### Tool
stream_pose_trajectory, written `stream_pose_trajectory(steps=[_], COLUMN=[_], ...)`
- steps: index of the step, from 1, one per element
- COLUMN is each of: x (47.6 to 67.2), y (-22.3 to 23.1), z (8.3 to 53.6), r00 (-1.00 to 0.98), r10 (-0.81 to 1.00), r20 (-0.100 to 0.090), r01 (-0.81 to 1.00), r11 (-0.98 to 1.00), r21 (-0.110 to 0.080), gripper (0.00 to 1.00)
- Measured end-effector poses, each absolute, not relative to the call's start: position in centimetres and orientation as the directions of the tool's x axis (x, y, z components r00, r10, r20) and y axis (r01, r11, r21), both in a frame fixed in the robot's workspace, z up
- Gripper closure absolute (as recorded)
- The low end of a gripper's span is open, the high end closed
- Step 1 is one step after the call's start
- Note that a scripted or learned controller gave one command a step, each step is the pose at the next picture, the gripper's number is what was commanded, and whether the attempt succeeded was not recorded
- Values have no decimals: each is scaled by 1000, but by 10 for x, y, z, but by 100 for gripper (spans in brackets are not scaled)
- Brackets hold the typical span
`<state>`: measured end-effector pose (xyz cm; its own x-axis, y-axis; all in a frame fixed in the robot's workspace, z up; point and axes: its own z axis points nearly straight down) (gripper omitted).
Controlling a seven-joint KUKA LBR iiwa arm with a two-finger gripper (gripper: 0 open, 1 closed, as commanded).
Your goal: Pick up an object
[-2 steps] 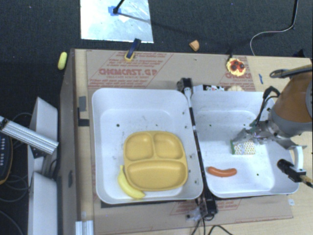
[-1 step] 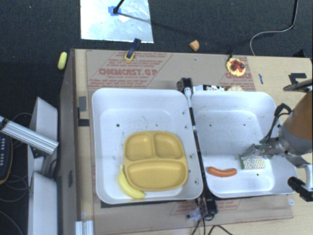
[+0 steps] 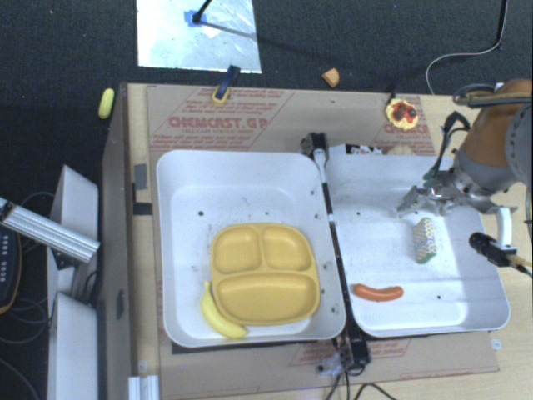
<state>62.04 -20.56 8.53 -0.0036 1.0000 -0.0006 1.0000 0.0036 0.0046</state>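
My gripper [image 3: 426, 207] hangs over the back of the right bin [image 3: 475, 307], its two grey fingers spread open with nothing between them. Just below it lies a small patterned, pale green and white cylinder [image 3: 425, 239], lengthwise toward the front. An orange-red sausage [image 3: 378, 292] lies near that bin's front wall. In the left bin [image 3: 183, 223] a yellow divided plate [image 3: 265, 272] rests toward the front, with a yellow banana [image 3: 218, 317] against its front left edge.
A black divider [image 3: 327, 223] runs between the bins. The arm's grey and orange wrist [image 3: 495, 144] reaches in from the right. Beyond the bins, a small round red-and-yellow toy [image 3: 402, 112] lies on the cardboard.
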Motion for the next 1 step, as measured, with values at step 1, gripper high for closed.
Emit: stream_pose_trajectory(steps=[1], x=[582], y=[-207], z=[89], r00=[-2], r10=[1000], r20=[-1], r01=[1000], r11=[2], r21=[2], gripper=[0])
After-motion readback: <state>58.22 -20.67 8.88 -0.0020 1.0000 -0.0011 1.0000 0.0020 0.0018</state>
